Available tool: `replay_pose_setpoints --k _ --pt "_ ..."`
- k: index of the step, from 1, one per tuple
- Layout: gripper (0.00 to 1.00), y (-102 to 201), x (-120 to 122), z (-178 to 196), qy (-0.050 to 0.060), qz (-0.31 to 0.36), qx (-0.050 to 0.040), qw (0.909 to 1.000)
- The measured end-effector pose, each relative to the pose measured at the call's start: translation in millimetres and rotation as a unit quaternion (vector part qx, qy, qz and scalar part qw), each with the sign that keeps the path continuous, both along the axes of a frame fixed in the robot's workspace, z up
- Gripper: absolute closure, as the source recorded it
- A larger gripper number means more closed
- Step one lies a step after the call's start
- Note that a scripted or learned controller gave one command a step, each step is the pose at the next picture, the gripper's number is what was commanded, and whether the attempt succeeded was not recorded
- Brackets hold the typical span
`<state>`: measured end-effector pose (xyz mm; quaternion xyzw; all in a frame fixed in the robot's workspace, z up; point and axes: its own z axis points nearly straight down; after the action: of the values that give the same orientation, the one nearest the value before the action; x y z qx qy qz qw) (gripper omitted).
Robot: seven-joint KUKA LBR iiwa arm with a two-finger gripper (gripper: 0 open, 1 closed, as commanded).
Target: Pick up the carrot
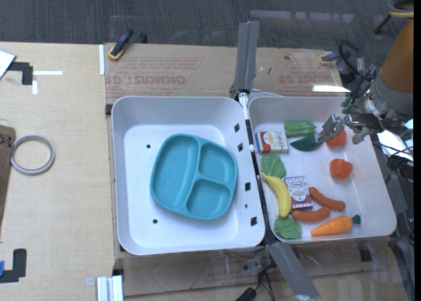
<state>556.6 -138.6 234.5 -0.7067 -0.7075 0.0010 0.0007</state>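
The carrot (333,225) lies untouched at the lower right of the frame, in the right bin (385,181) near two sausages (319,205). The gripper (342,129) hovers well apart at the upper right, fingers slightly spread and gripping nothing. The whole pick is left to do.

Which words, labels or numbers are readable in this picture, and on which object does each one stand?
"CHEMCNZT" or close to it, red letters seen upside down and not sharp, with a few more unclear letters after it: on the cardboard sheet behind the left bin.
Similar red print on the cardboard behind the right bin: too blurred to read.
Small red-and-white carton: print too small.
Second small carton: print too small.
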Motion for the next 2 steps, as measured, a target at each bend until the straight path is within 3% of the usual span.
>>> replay_pose_setpoints --k 1,2 --pt "1.00 0 1 8 0.000 0.000 -0.0003 1.0000" --pt "1.00 14 35 -107 0.000 -0.076 -0.0002 0.9971"
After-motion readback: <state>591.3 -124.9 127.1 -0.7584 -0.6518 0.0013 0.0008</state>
